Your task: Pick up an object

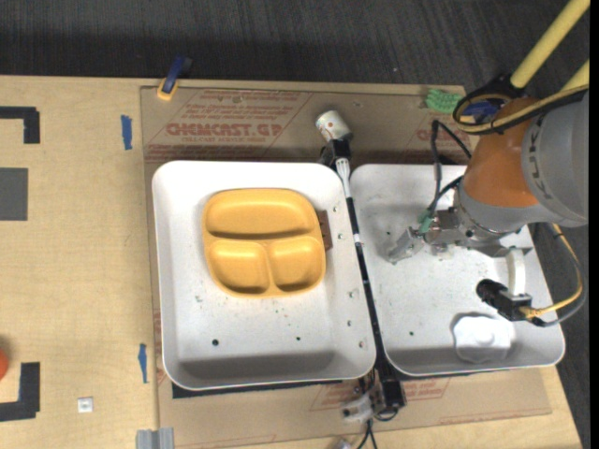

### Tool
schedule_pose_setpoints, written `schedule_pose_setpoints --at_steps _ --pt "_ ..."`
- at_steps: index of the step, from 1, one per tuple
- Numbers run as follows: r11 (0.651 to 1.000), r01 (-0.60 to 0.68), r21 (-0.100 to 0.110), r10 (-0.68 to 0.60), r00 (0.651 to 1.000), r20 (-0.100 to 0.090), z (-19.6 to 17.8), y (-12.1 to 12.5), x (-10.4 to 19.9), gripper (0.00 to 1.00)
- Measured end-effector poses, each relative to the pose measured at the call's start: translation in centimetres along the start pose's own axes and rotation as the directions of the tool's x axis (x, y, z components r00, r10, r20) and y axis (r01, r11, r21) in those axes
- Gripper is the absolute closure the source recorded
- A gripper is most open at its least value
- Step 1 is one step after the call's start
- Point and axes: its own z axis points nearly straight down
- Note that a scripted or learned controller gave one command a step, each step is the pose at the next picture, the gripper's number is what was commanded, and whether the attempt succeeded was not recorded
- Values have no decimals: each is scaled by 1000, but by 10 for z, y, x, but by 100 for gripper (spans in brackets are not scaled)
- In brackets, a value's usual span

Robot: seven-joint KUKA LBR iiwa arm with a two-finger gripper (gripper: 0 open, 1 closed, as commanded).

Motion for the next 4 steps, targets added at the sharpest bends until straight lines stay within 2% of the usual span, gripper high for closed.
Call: schedule_pose_setpoints --at_steps 1,2,3,4 --pt "982 -188 0 188 982 3 11 25 -57 0" --pt "998 -67 0 67 998 3 10 36 -45 0" --pt "866 499 2 -499 866 0 10 42 -23 0" --pt "848 531 2 -531 848 1 10 -41 6 0"
